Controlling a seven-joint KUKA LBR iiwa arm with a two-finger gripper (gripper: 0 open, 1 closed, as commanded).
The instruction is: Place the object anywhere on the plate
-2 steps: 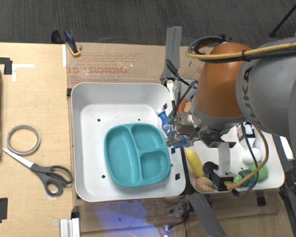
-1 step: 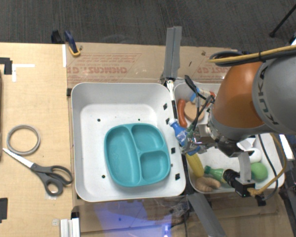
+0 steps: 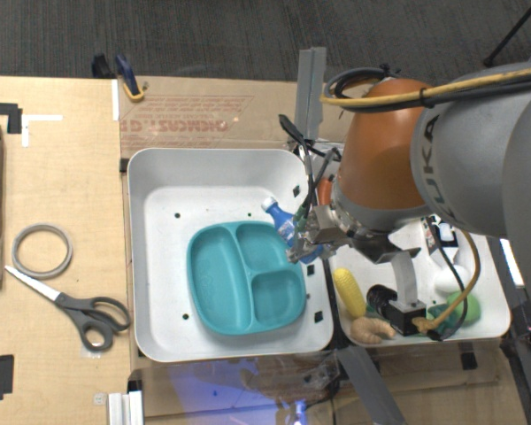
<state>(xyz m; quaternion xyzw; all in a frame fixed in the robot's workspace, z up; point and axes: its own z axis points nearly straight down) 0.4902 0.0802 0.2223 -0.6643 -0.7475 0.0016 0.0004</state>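
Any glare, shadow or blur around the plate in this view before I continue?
Camera view: the teal three-compartment plastic plate is evenly lit and sharp, with soft sheen along its rims; the left shallow white bin reads bright but not blown out; the small blue object at the hand looks slightly blurred; a bluish glow spills on the floor below.

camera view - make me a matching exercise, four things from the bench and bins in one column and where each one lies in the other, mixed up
Things:
1. teal plate
2. corn cob
3. scissors
4. tape roll

Places:
A. on the bench, just above the scissors
B. in the right bin, by its left wall
C. in the left bin
D. on the bench, left of the left bin, nearer the bottom edge

Pairs: 1-C, 2-B, 3-D, 4-A
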